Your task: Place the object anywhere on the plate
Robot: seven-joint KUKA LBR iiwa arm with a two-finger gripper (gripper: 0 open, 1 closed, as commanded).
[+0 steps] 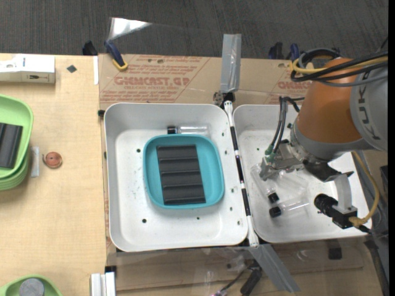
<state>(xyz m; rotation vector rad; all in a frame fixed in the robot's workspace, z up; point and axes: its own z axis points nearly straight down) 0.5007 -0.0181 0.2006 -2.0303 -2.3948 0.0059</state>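
Far left on the pale wooden counter [62, 227]: a lime-green plastic tray [15, 142] w/ a dark block in it, and a small copper-coloured round disc [53, 160] just beside it. Left white shallow bin [117, 184] holds a teal rounded-square plate [183, 171], approx centred, w/ a black ribbed rectangular insert [181, 174] lying on it. A clear marker-like tube w/ black cap [186, 129] lies at the bin's back wall, just behind the plate, not on it. Right white shallow bin [296, 227]: two small clear tubes w/ black ends [282, 204] on the floor, near the end effector [274, 165], which sits low over the bin under the grey-and-orange arm [330, 113]. Can't tell its state; nothing seen held.
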